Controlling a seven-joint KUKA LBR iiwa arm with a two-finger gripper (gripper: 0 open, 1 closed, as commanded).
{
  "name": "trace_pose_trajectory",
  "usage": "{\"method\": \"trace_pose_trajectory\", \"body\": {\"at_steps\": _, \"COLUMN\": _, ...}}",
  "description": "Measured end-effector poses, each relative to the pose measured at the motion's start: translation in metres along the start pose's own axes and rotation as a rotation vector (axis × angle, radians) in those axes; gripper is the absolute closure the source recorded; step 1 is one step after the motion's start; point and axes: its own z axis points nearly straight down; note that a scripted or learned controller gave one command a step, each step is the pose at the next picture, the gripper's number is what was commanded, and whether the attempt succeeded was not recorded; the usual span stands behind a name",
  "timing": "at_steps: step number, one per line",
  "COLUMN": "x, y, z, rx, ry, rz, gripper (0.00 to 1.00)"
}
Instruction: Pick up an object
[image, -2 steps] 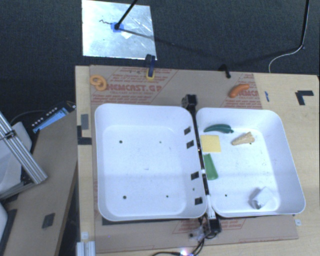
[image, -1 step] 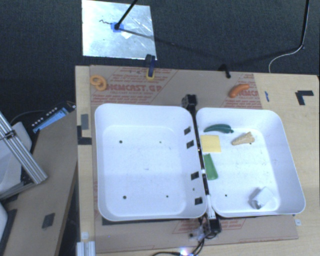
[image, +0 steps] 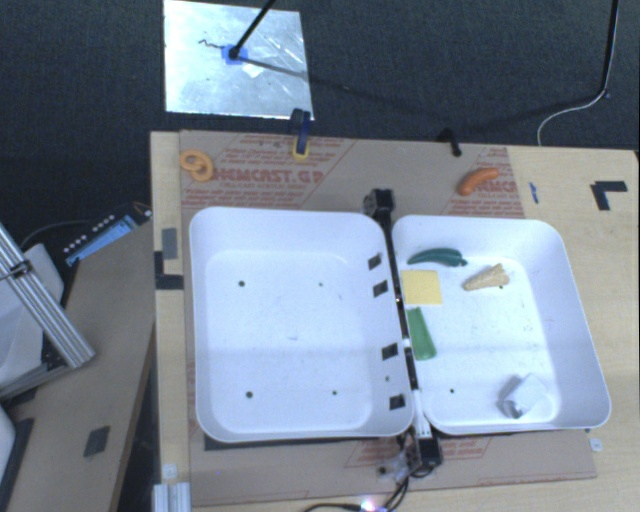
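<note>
Camera view shows us the left bin (image: 215, 300) first, then the right bin (image: 560, 290), where the things to pick lie. By the middle wall we see a yellow square (image: 420, 288) touching a green stick (image: 421, 334); a dark green pepper (image: 436, 258) sits just above. Next comes a tan piece (image: 486, 278), then a grey block (image: 517, 398) near the front corner. We think the tan piece is best to try, since it lies apart from the rest. We should come straight down over its middle. We cannot tell if the pincer is apart or together, or if it holds anything
</note>
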Motion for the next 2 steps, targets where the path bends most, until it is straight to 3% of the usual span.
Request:
{"method": "trace_pose_trajectory", "body": {"at_steps": 1, "x": 0.004, "y": 0.116, "z": 0.003, "rx": -0.001, "ry": -0.002, "rz": -0.005, "gripper": 1.00}}
{"method": "trace_pose_trajectory", "body": {"at_steps": 2, "x": 0.035, "y": 0.016, "z": 0.000, "rx": 0.001, "ry": 0.001, "rz": -0.001, "gripper": 1.00}}
